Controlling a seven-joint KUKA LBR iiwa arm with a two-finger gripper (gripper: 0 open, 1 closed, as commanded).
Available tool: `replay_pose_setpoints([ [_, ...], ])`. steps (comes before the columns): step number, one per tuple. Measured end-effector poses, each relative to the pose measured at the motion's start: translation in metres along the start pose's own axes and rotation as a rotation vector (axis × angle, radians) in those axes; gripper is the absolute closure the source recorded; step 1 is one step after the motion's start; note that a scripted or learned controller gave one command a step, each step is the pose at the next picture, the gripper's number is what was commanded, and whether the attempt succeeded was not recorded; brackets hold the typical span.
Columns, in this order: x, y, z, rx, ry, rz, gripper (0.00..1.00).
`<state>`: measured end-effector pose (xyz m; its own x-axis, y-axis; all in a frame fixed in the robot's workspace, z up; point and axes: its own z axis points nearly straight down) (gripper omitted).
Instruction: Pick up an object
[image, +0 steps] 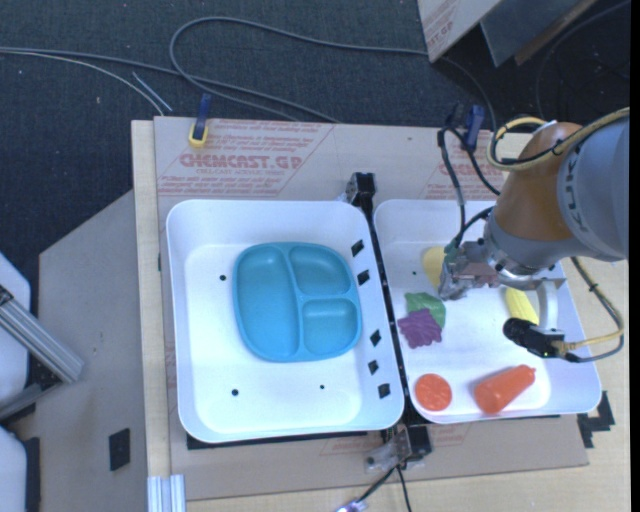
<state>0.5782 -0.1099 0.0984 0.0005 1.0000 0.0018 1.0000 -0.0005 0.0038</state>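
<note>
- The claw (457, 282) is down inside the right bin (560, 405), hanging low over its upper-left part, and from this angle I cannot tell whether it is spread or pressed together; the wrist body above covers the working end.
- Nothing shows pinched in it, so I judge the pick as not yet made.
- Taking the claw as our landmark: just below it lies a green leafy piece (424, 301), and touching that from below, a purple cluster (420, 327) that looks like toy grapes. These two are the nearest candidates, and the low tool suggests it is lining up on one of them.
- Just up and left of the claw, a yellow item (432, 263) peeks out, partly covered by the tool, so its shape is hard to read.
- To the claw's right, past the wrist, a second yellow piece (521, 303) shows as a strip, half hidden under the arm (560, 200).
- Well below the claw, near the bin's lower rim, sit an orange disc (433, 392) and an orange carrot-like piece (503, 388), lying apart from each other.
- A black cable fitting (530, 337) juts out below the wrist, over the bin floor.
- Far left of the claw, across the divider, the left bin (200, 400) holds a blue sectioned tray (297, 300), lying flat in the middle.
</note>
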Motion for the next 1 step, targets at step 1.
replay_pose_setpoints([
  [1,0.0024,-0.0075,-0.0481,0.0,-0.002,-0.001,1.0],
])
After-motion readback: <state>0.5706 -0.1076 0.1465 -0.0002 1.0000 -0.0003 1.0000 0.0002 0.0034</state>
